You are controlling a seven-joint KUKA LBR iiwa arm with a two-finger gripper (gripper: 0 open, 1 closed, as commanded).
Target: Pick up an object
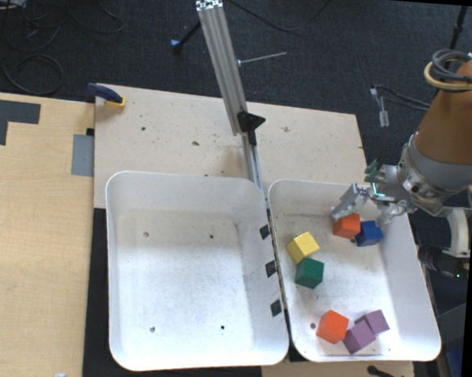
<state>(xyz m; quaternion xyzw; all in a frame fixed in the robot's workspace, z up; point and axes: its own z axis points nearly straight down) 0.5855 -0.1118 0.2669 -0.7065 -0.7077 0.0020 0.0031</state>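
Presently, the left bin [188, 270] holds nothing; the right bin [421, 323] carries all blocks. The arm [448, 128] reaches in from the right, its gripper [365, 210] low over the bin's far end; finger spread cannot be told. Just below it, touching side by side: orange-red cube [347, 226] and blue cube [370, 234]. Mid-bin: yellow cube [303, 246] against green cube [309, 273]. Near edge: orange cube [332, 326], two purple blocks [365, 329].
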